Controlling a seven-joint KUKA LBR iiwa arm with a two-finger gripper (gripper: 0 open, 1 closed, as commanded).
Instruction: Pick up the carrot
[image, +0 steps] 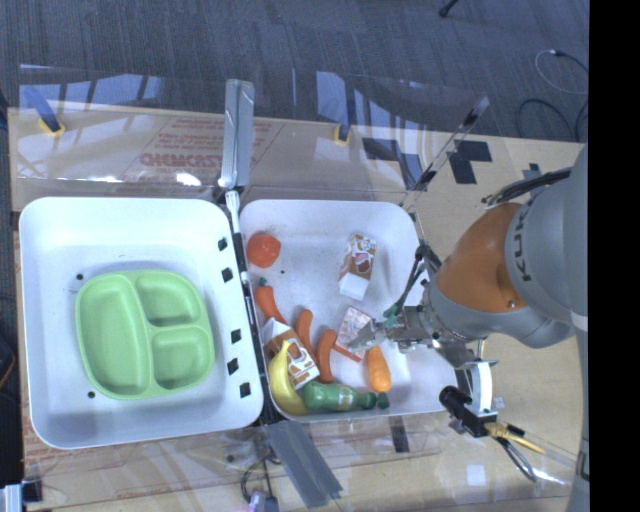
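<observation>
Carrot (377, 369): in right bin (330, 212), near its front right corner, beside a packet (353, 327).
Tool (392, 327): low over right bin, just above carrot; width cannot be told.
Arm (500, 275): reaching in from right.
Left bin (60, 230): bears green tray (146, 335).
Near carrot: banana (283, 380), green bottle (335, 398), tomato (263, 249).
</observation>
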